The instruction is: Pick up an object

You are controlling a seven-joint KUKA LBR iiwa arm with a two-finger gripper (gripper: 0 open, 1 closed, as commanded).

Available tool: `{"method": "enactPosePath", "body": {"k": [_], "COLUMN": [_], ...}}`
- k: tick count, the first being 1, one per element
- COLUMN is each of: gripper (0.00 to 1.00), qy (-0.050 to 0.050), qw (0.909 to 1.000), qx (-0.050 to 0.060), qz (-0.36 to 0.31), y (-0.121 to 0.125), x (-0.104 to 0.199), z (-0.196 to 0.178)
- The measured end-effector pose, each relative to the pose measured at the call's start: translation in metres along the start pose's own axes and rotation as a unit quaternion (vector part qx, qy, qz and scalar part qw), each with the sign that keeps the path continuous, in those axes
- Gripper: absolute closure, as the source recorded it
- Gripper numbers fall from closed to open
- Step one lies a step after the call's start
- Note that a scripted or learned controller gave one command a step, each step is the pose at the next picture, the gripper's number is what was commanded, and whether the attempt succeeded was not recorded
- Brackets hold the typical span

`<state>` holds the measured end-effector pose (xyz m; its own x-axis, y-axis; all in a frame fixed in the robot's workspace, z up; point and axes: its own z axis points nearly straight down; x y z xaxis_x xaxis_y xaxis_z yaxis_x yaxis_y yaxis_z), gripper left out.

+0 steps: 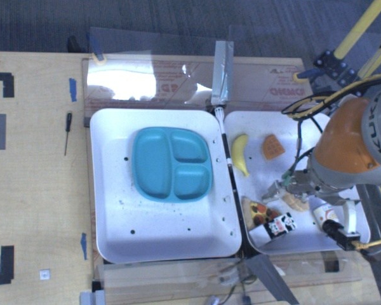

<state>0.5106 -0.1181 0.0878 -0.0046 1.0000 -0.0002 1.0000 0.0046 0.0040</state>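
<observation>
Nothing is seen lifted yet: gripper [287,188], state can't be told, is hung low in right bin [352,239], w/ banana [240,154] at its 10 o'clock, so pick judged undone.

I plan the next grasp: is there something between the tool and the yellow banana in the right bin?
Nothing visible: bare white bin floor separates the tool from the yellow curved banana; the orange wedge-shaped piece sits aside.
</observation>
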Motion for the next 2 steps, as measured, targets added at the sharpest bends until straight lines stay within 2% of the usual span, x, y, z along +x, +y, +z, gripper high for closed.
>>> {"method": "enactPosePath", "body": {"k": [1, 2], "gripper": [0.0, 0.0], "qy": [-0.001, 0.0], "qw": [0.9935, 0.9768], "qx": [0.0, 0.002], "qz": [0.114, 0.214], "y": [0.078, 0.125], "x": [-0.053, 0.02], "z": [-0.032, -0.005]}}
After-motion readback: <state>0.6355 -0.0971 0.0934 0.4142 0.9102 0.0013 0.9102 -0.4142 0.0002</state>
